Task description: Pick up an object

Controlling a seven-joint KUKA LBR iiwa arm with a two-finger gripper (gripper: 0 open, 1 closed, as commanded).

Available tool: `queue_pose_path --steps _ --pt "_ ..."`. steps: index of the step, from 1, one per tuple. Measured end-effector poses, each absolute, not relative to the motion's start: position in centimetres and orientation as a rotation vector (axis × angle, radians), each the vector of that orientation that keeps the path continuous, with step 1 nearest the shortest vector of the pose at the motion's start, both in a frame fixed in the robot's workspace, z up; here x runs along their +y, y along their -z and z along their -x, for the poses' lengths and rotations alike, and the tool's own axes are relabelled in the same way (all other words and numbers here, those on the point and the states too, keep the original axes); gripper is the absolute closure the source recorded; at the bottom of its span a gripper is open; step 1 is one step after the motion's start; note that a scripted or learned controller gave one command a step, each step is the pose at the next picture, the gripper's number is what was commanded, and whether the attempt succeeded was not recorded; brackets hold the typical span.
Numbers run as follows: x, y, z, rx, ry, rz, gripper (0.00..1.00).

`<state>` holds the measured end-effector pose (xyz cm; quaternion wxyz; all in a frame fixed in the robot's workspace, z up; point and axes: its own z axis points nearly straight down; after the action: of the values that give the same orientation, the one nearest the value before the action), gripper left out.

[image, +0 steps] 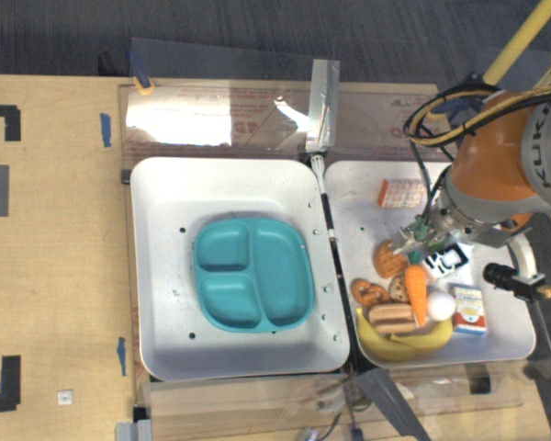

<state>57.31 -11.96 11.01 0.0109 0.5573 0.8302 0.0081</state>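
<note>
We take the likely target to be one of the toy foods heaped in the right bin (pixel 523 338): a carrot (pixel 414 292) lies upright in the heap, with a round cookie-like piece (pixel 389 259) just beside it to the left, a pretzel (pixel 369 292) below that, a hot dog (pixel 392 316) resting across a banana (pixel 404 343), and a white egg (pixel 440 307) touching the carrot's right side. A small carton (pixel 469 309) sits near the egg, and a pink-and-white packet (pixel 401 193) lies apart toward the bin's far side.

The gripper (pixel 424 238) hangs low over the heap, just above the carrot's top and the cookie-like piece. We cannot tell whether its jaws are apart or together, since the wrist hides them. Nothing shows between them, so we judge the pick as not yet made: the approach looks close to done, while closing and lifting remain.

In the left bin (pixel 156 200) rests a teal divided plate (pixel 254 274).
</note>
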Motion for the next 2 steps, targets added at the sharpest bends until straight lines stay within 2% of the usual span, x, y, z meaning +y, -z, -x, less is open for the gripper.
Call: queue_pose_path --steps 1,2 --pt "-12.0 -10.9 -57.2 2.592 -0.023 -1.741 0.00" --pt "-10.4 -8.8 -54.1 2.607 -0.005 -1.739 0.00"
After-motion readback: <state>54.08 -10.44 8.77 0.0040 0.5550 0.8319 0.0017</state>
